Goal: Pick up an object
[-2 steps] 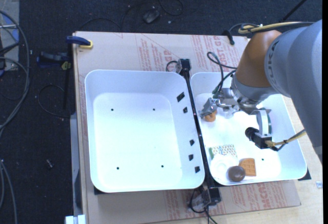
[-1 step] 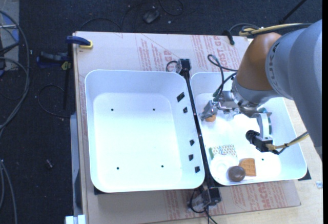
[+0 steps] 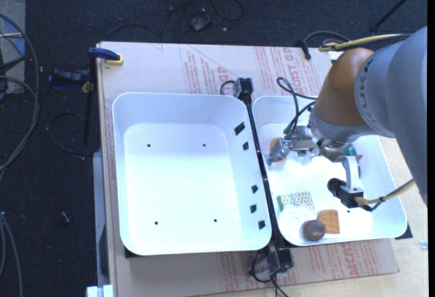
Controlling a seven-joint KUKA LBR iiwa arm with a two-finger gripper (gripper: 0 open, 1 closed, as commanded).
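Pick not done, nothing visibly in my claw (image 3: 277,151).

Orange thing (image 3: 275,145) sits right at my claw tip in the right bin (image 3: 389,165); can't tell if it's gripped or how the claw stands. Nearer the camera from my claw: patterned packet (image 3: 296,200), brown round lump (image 3: 313,230), orange cracker (image 3: 329,221). Left bin (image 3: 136,112) beyond the divider.

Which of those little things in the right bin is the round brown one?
The round brown object at the near edge, between the white disc and the orange waffle-textured square.
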